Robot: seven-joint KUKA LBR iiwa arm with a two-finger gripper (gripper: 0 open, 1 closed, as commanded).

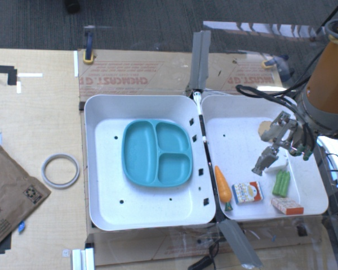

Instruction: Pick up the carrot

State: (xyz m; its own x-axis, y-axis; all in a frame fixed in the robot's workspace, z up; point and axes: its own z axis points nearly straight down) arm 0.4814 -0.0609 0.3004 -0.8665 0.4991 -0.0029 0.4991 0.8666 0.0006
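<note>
**Arm Cropped, Fingers Unclear**

The arm [329,77] ran off the right edge, so only its orange band and wrist showed. The gripper [273,151] was too small and blurred to read. It partly hid a pale object [265,129] behind it. The brown box [8,193] was cut off at the left edge.

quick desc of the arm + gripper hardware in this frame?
The arm has an orange band above a grey wrist section. Black cables loop off its left side. The gripper is bare grey metal, with two angular fingers and a blocky body.
</note>
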